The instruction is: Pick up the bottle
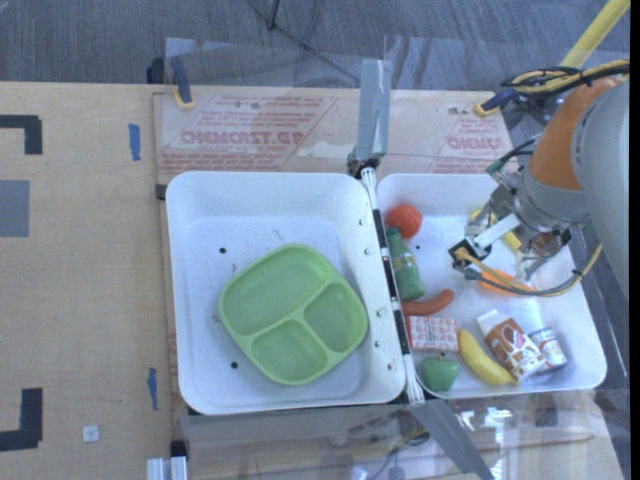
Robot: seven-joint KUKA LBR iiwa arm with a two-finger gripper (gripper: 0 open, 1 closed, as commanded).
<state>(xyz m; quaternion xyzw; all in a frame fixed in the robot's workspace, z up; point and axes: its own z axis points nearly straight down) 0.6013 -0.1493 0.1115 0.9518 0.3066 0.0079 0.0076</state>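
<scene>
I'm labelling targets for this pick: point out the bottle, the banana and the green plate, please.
bottle [407, 273]: camera view, middle of its green body.
banana [483, 360]: camera view, middle of its yellow curve.
green plate [270, 296]: camera view, floor of its largest compartment.

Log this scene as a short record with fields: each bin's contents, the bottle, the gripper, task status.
left bin: green divided plate
right bin: green bottle, tomato, carrot, banana, can, other small items
bottle position: against the right bin's left wall, just below the tomato in the view
gripper: over the right bin's upper right part, near the carrot, apart from the green bottle
task status: green bottle not yet picked up
</scene>
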